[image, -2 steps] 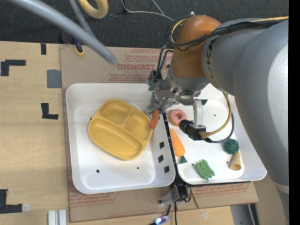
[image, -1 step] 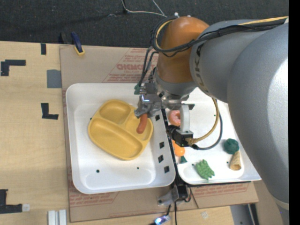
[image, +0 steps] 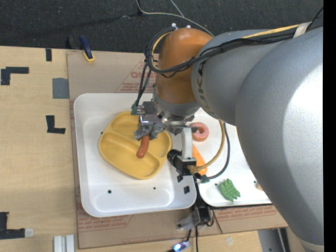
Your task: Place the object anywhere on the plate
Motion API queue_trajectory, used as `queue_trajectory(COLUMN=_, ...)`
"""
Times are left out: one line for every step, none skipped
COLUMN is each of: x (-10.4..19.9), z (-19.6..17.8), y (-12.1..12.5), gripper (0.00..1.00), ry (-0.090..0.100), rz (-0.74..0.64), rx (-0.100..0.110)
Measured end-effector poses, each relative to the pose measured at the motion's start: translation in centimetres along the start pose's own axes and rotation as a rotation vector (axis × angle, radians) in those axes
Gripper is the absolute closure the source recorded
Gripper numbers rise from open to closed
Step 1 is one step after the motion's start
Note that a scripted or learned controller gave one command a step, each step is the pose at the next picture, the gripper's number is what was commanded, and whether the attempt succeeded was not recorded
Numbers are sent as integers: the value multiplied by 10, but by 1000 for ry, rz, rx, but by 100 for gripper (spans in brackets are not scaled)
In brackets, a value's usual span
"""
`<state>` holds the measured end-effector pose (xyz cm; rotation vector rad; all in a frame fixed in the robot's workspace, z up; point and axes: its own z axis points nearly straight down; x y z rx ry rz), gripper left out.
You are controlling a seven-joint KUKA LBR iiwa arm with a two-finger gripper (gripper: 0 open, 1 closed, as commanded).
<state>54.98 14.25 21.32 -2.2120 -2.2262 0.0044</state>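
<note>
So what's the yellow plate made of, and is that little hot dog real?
The yellow plate looks like moulded plastic: one even colour, smooth matte surface, rounded raised dividers. The hot dog under the gripper is probably a plastic or rubber toy: uniform orange-brown and a slight sheen. The picture alone can't say for sure.

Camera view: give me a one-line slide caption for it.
Gripper poised over a yellow divided plate in the left bin, a sausage at its fingertips.
</note>
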Motion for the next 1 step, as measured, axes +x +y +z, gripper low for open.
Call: queue_trajectory(x=-3, z=0, y=1, gripper=0, ry=-1, rz=3, rx=-1)
